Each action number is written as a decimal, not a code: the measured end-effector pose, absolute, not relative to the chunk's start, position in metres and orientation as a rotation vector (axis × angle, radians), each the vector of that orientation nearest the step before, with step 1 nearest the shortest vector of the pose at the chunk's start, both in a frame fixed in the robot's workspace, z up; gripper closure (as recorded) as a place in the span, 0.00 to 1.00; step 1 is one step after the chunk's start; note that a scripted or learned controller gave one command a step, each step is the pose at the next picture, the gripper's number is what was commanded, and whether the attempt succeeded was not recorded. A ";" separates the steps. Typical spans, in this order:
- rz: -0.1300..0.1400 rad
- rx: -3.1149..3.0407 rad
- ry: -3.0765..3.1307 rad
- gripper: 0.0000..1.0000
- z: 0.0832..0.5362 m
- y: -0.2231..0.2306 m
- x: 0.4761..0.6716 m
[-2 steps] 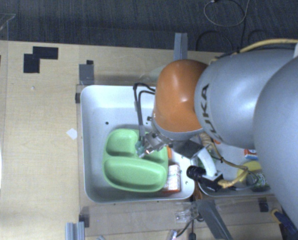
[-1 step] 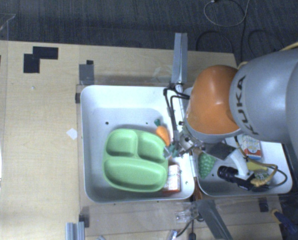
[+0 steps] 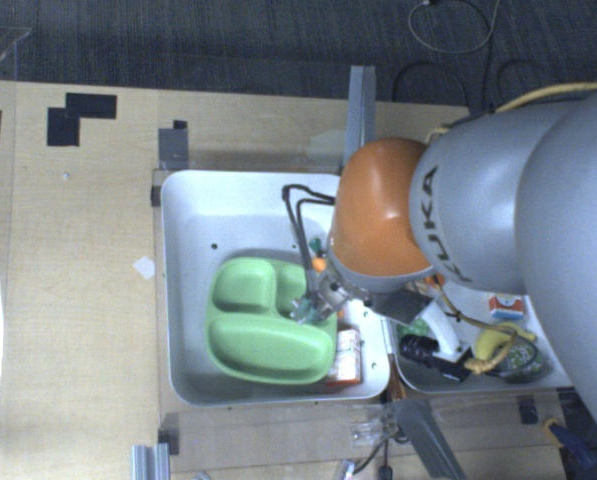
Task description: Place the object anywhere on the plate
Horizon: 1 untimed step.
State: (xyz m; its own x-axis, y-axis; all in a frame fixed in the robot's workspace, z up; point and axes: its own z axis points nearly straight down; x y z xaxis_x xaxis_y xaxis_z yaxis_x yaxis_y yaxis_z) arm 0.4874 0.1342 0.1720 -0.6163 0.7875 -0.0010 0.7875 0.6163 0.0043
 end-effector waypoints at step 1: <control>0.004 1.697 2.642 1.00 0.190 0.152 0.487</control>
